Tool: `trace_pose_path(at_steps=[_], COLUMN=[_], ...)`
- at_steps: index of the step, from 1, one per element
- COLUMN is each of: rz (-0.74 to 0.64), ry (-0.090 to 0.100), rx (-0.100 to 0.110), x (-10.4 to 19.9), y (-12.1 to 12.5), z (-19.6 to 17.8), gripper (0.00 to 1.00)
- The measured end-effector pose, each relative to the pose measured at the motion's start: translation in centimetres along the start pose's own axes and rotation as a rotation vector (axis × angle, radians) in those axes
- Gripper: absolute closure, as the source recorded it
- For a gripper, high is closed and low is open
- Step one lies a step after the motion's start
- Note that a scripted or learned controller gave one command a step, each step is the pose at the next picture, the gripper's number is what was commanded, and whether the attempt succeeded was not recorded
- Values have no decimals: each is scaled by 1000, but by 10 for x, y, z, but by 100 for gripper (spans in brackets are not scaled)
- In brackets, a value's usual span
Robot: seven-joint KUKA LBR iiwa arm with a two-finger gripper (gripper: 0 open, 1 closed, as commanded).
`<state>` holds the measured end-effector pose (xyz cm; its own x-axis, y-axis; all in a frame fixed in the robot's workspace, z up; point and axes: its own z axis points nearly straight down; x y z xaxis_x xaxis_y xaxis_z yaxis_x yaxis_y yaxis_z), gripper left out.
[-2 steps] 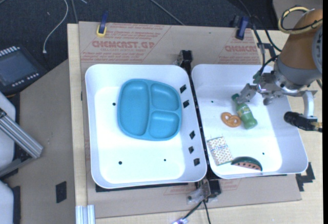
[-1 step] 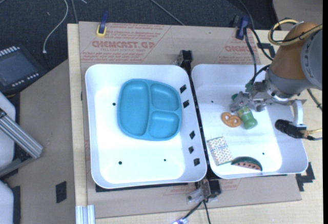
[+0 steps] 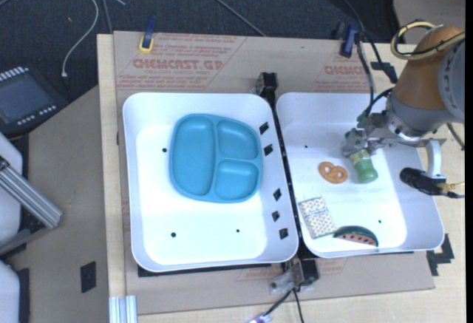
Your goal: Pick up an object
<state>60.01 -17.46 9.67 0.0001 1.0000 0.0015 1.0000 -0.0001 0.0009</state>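
The hand hung low over the right shallow white bin, near its upper right part, at the end of the grey arm with an orange band that reached in from the right. Its metal fingers sat directly above a small green cylindrical object with a pale top, touching or nearly touching its upper end; whether they were spread or pinching it could not be told from this slanted view. Just left of the green object lay a small orange pretzel-shaped toy. Nearer the front rim rested a checkered, pale square packet and, beside it, a watermelon-slice toy with a green rind. The left white bin held a blue plastic plate with three compartments, lying flat. Both bins stood on the cardboard-covered bench.
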Motion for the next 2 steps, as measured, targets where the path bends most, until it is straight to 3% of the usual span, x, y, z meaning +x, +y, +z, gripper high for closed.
trace_pose_path(at_steps=[1,2], rz=[1,-2], ry=[-3,-3], rx=[-5,-5], x=[-5,-5], y=[-7,5], z=[-50,-105], gripper=[100,100])
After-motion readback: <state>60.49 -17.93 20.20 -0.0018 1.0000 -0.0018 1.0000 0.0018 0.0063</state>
